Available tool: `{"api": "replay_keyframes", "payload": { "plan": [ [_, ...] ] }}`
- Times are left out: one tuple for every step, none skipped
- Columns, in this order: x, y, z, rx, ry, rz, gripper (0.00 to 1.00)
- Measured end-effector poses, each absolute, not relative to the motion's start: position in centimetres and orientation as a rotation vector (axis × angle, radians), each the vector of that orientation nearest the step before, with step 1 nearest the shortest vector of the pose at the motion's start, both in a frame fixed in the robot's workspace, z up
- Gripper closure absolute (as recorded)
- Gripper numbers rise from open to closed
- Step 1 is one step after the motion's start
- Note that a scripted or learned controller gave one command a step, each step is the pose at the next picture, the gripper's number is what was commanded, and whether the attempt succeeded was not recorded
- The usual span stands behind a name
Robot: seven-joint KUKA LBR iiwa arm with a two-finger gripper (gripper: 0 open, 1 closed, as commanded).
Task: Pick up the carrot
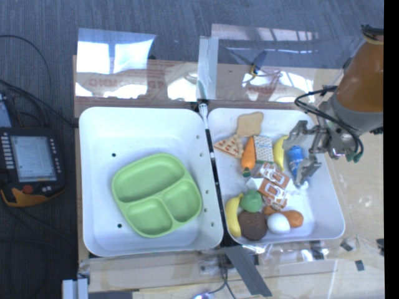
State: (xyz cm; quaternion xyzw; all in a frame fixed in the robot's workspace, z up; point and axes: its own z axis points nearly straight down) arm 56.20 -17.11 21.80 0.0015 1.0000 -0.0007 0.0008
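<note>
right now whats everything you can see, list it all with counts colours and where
bins: 2, white, side by side on the bench
divided plate: 1, green, left bin
carrot: 1, orange, right bin, upper middle
bread slice: 1, tan, right bin, top
waffle piece: 1, orange-red, left of carrot
bananas: 2, yellow, right bin
egg: 1, white, bottom of right bin
blue item: 1, blue, beside the claw
teach pendant: 1, black, left of bench
arm: 1, grey and orange, from the right
claw: 1, over right bin's right side

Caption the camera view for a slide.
Gripper hovers over right bin, beside the carrot; green plate in left bin.
</note>
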Motion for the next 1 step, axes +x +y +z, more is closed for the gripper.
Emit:
{"api": "replay_keyframes", "payload": {
  "plan": [
    [58.27, -12.37, 12.35, -0.018, 3.101, -0.014, 0.0]
  ]
}}
